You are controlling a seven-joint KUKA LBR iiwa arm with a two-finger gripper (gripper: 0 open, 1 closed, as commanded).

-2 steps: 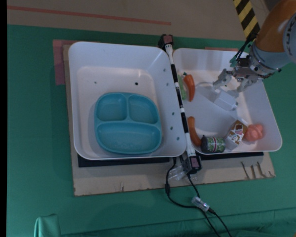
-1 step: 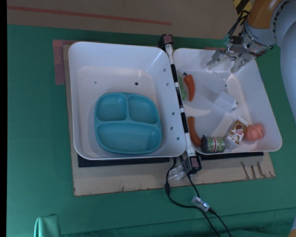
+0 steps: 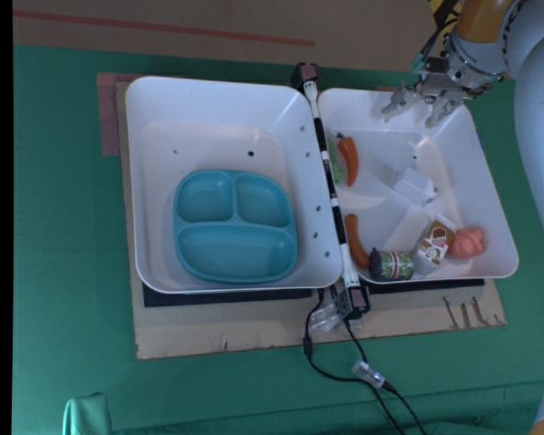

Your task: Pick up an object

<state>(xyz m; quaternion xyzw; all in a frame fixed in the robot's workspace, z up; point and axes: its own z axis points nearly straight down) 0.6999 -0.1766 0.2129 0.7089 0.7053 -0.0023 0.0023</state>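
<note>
While your gripper (image 3: 421, 101) hangs spread wide, holding nothing, above the right bin (image 3: 490, 188) far rim | step: reaching | next: drop toward white box (image 3: 413, 186) (bin middle).

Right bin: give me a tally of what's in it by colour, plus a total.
Orange: 3, carrot, sausage-shaped piece, peach-coloured lump
White: 2, block, small carton
Dark: 1, can
Total: 6 in the right bin
</note>
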